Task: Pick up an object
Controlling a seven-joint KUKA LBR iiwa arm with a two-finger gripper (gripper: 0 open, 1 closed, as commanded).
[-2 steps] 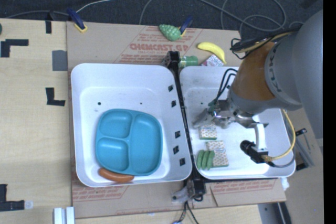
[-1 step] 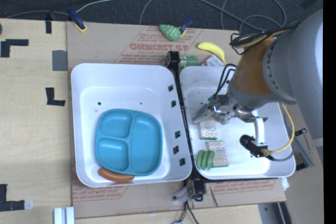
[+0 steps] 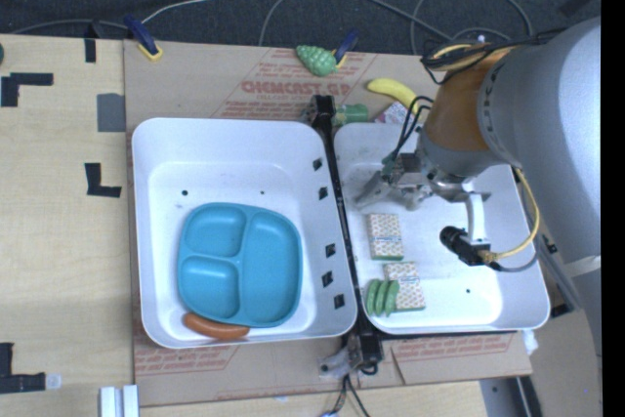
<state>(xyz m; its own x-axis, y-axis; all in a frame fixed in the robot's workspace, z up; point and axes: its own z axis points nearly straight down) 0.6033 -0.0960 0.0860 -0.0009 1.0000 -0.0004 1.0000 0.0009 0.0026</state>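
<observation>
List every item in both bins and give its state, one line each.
blue divided plate: flat in the left bin, compartments bare.
orange sausage: lying against the plate's near edge.
upper cracker packet: flat in the right bin.
lower cracker packet: flat, touching the green toy.
green toy: on its side.
gripper: low over the right bin, nothing seen held.

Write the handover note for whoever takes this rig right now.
Pincer: low over the back of the right bin, nothing visible between its fingers; whether they are open or shut cannot be told.
Right bin: two small patterned packets and a green item lying near the divider, just in front of the pincer.
Left bin: blue divided plate with an orange sausage-shaped toy at its front edge.
Done: no pick yet.
Left: grasp and lift one object; the nearer packet looks the easiest.
</observation>
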